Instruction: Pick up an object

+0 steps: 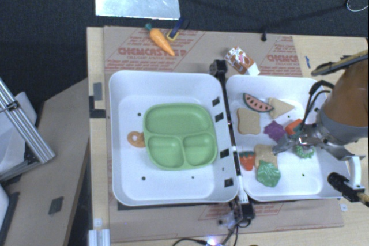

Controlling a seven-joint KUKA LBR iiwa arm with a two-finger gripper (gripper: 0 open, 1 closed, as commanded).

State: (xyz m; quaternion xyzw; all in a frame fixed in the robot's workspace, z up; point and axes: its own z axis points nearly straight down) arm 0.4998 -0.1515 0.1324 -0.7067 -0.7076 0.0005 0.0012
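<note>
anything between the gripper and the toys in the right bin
Nothing visible does. The gripper is already down in the right bin among the toys, with the purple piece just to its left in the camera view and a green piece beside it.

Single arm [346, 103] at right edge of frame. Broad rounded segment in orange-brown, followed by a grey wrist collar. Black cable looped along the left side of the orange segment, from its top down to the collar. Metallic grey hand [290, 144] below the collar, slim and pale, with small bright highlights at its base. Separate black bracket with a white piece at lower right of the wrist. Markings and screws too small to tell.
</note>
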